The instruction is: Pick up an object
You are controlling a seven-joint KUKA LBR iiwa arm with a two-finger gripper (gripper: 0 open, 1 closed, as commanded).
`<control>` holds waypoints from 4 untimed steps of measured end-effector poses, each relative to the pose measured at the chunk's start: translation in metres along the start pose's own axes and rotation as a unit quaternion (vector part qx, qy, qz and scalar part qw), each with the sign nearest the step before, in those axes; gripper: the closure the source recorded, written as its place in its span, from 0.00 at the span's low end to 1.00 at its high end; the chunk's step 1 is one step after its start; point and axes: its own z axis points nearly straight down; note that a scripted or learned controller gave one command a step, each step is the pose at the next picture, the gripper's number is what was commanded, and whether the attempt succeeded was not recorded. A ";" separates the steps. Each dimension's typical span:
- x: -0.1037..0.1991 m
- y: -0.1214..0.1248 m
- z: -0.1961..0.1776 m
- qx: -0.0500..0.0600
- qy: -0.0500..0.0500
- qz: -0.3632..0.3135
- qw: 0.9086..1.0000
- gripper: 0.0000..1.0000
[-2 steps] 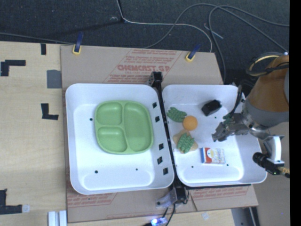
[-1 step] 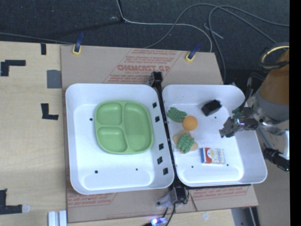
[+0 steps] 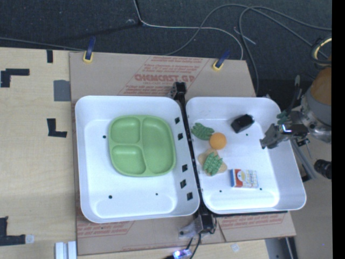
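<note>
The right bin [image 3: 269, 198] holds several small objects. A black block [image 3: 242, 123] lies near its back. An orange ball [image 3: 218, 141] sits by the left wall, between a dark green leafy piece [image 3: 201, 130] and a green and tan piece [image 3: 212, 163]. A small white box with a colourful label [image 3: 245, 178] lies toward the front. My gripper [image 3: 271, 138] hangs over the bin's right side, to the right of the black block, with nothing seen between its fingers.
The left bin [image 3: 97, 198] bears a light green divided plate [image 3: 143, 145]. A black clamp strip [image 3: 186, 144] joins the two bins. Cables [image 3: 215, 15] trail over the dark cloth behind the bench.
</note>
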 end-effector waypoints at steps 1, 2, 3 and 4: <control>0.048 0.004 0.009 0.003 0.001 -0.002 1.000 1.00; 0.103 0.020 0.008 0.003 0.001 -0.003 1.000 1.00; 0.154 0.032 0.009 0.003 0.001 -0.002 1.000 1.00; 0.193 0.042 0.021 0.003 0.000 -0.001 1.000 1.00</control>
